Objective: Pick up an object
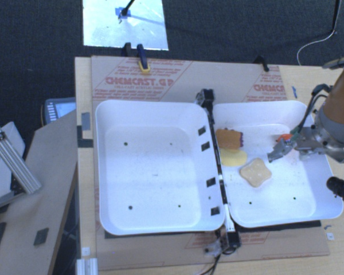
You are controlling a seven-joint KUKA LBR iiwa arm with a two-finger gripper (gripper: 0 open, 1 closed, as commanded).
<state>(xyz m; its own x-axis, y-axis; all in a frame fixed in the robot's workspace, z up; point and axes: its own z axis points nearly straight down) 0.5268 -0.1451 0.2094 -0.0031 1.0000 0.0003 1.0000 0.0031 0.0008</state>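
In the right bin (309, 211), a pale toast-like slice (255, 172) lies nearest, with a yellow piece (234, 158) just beyond it and a brown-and-orange block (229, 138) past that, by the wall shared with the left bin (155, 222). The gripper (277, 152) hovers low just right of these items, touching none that can be made out; whether it is spread or closed cannot be told. Farther back, the board (160, 73) under the bins reads "CHEMCAST" in red, printed twice. A yellow-handled clamp (143, 62) grips its far edge.
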